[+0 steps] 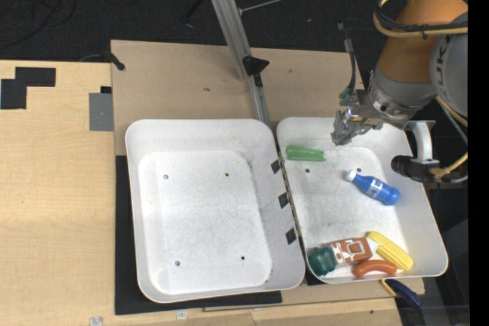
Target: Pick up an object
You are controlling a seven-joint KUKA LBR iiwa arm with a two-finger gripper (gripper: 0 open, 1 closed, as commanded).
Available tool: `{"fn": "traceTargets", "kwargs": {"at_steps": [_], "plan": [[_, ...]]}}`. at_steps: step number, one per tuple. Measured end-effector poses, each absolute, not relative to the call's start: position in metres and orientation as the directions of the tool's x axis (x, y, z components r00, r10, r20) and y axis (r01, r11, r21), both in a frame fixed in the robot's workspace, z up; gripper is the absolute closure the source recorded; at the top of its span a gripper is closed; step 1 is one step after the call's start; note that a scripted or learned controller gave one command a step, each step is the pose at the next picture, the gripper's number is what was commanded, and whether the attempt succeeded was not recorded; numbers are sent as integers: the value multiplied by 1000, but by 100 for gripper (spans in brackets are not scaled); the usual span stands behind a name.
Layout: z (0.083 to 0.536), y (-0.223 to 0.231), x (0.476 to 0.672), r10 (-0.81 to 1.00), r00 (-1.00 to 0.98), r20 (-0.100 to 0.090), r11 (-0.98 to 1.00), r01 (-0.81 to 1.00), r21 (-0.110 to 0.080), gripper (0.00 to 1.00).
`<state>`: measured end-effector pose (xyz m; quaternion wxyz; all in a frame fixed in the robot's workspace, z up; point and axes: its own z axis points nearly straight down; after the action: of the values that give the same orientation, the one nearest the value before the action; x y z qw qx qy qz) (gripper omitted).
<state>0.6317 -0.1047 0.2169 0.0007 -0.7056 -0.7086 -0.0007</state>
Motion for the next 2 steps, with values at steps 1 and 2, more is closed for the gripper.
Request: {"fn": "traceTargets", "kwargs": {"at_steps": [1, 2], "plan": [[210, -47, 638, 1000, -5, 3, 5, 1000, -4, 100], [225, 8, 641, 1000, -5, 2, 5, 1000, -1, 100]]}}
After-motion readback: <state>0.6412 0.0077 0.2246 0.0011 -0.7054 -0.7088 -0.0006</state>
